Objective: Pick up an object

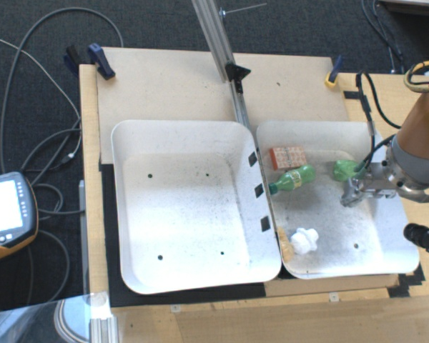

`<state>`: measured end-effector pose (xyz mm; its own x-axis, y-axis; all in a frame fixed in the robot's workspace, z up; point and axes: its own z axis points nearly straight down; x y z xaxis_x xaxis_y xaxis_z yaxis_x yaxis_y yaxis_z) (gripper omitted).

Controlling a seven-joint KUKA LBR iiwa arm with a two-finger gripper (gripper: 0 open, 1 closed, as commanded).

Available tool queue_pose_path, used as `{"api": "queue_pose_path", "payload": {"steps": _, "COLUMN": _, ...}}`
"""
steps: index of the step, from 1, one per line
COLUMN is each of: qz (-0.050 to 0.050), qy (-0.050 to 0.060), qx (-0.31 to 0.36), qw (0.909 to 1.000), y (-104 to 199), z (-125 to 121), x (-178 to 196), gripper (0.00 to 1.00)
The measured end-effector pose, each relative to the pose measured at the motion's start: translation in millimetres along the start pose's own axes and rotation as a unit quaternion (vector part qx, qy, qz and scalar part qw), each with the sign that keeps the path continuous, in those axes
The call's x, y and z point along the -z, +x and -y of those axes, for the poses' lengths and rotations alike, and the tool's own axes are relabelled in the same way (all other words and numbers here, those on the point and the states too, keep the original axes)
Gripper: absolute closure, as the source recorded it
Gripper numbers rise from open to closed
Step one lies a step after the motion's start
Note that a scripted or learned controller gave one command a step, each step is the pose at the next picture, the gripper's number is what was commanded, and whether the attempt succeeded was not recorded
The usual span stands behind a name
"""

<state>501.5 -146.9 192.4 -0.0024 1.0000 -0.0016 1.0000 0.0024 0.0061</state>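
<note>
Four small things lie in the right-hand shallow white bin [386, 259], which sits against the left-hand white bin [179, 138] on the pale tabletop [171, 84]. Near the bin's far edge rests an orange-and-tan printed rectangular block [287, 156]. Just in front of it, almost touching, a green plastic bottle [293, 179] lies on its side, tilted, its darker cap end pointing toward the wall shared with the left bin. Down near the front edge, close to the front-left corner, sits a crumpled white lump [304, 240]. Toward the bin's right side is a small bright green rounded object [345, 169], partly hidden by the arm's hardware. The grey metal pincer [352, 194] reaches in from the right edge and hangs just beside and a little in front of that green object; whether they touch I cannot tell. The bottle lies to the pincer's left, apart from it. Whether the pincer is spread or closed cannot be made out from here.
</note>
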Motion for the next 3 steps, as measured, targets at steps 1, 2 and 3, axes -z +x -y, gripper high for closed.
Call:
{"api": "queue_pose_path", "payload": {"steps": 1, "qz": 0.000, "qy": 0.001, "qx": 0.000, "qw": 1.0000, "y": 0.2, "z": -1.5, "x": 21.5, "gripper": 1.00}}
{"api": "queue_pose_path", "payload": {"steps": 2, "qz": -0.003, "qy": 0.004, "qx": 0.002, "qw": 1.0000, "y": 60.2, "z": 1.4, "x": 16.6, "gripper": 1.00}}
{"api": "queue_pose_path", "payload": {"steps": 3, "qz": -0.003, "qy": 0.002, "qx": 0.003, "qw": 1.0000, "y": 121.7, "z": 0.5, "x": 28.7, "gripper": 1.00}}
